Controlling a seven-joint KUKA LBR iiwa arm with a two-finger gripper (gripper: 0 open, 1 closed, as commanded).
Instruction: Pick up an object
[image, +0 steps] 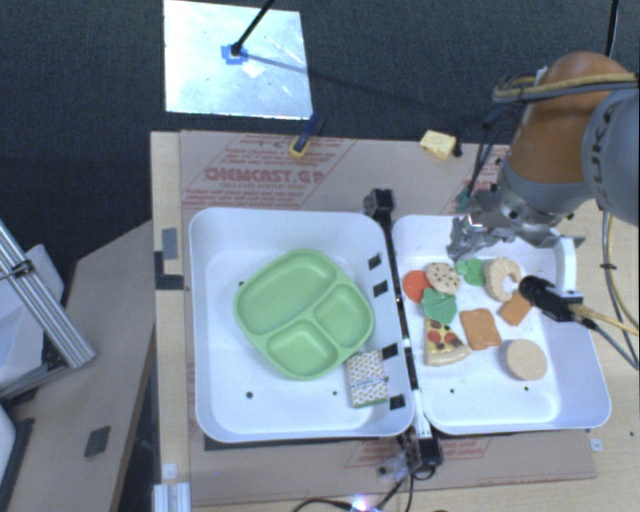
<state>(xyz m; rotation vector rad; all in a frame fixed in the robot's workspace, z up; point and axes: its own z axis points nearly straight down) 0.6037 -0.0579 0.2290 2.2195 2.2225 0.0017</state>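
fingers above cookie (right bin)

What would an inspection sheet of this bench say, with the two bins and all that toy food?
Surface: two white bins side by side on a cardboard sheet.
Job's things: pizza slice, cookie, round biscuit and other toy food in the right bin.
Clutter: green divided plate and small packet in the left bin.
Gripper: gripper over the right bin's far edge.
Cables: along the arm.
Surroundings: yellow block behind the bins.
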